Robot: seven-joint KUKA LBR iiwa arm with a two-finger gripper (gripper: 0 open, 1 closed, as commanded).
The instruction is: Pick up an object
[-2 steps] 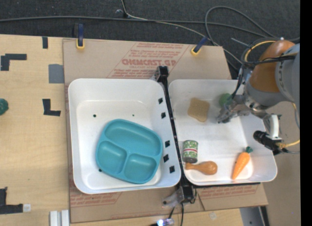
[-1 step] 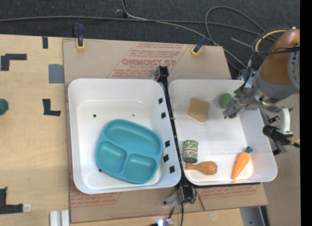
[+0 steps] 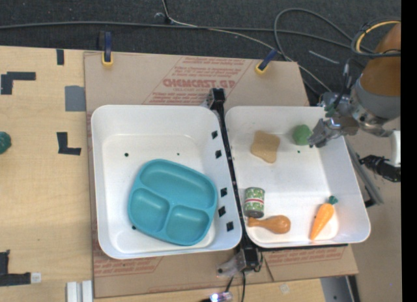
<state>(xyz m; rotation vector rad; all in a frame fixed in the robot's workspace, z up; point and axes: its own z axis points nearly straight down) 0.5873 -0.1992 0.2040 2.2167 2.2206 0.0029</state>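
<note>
In the right bin (image 3: 339,183) lie a tan bread slice (image 3: 265,146), a green ball (image 3: 301,134), a small green-labelled can (image 3: 254,200), a brown drumstick (image 3: 270,224) and an orange carrot (image 3: 322,220). My gripper (image 3: 320,136) hangs at the bin's upper right edge, just right of the green ball, on the grey arm with the orange band (image 3: 384,66). Nothing shows between its fingers.
The left bin (image 3: 107,164) holds a teal divided plate (image 3: 171,201). Black clips (image 3: 225,193) join the two bins along the middle. Cables (image 3: 306,40) run over the dark cloth behind the bench.
</note>
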